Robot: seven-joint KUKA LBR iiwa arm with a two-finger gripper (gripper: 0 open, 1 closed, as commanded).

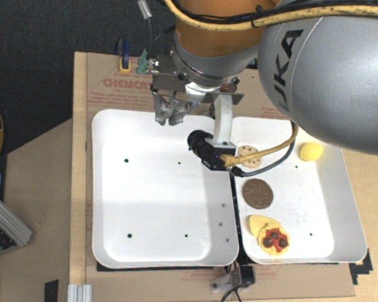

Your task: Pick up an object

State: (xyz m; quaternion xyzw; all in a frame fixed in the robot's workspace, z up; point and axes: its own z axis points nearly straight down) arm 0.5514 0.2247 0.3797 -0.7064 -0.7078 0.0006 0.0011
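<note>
My gripper (169,117) hangs over the far edge of the left bin (146,202), near its back wall. Its two fingers stand close together, shut, with nothing between them. All the objects lie in the right bin (321,201). A yellow lemon-like ball (311,151) sits at the back of it, and a tan biscuit (248,156) rests by the bin's left wall. In front of the biscuit lies a brown round cookie (257,193). A yellow pastry with red berries (274,237) lies near the front. The gripper is well to the left of all of them.
A black fitting with a yellow cable (208,150) hangs from the arm over the divide between the bins, partly covering the biscuit. The arm's big grey body (330,66) covers the back right of the bench. Blue and green clips (132,60) stand behind the left bin.
</note>
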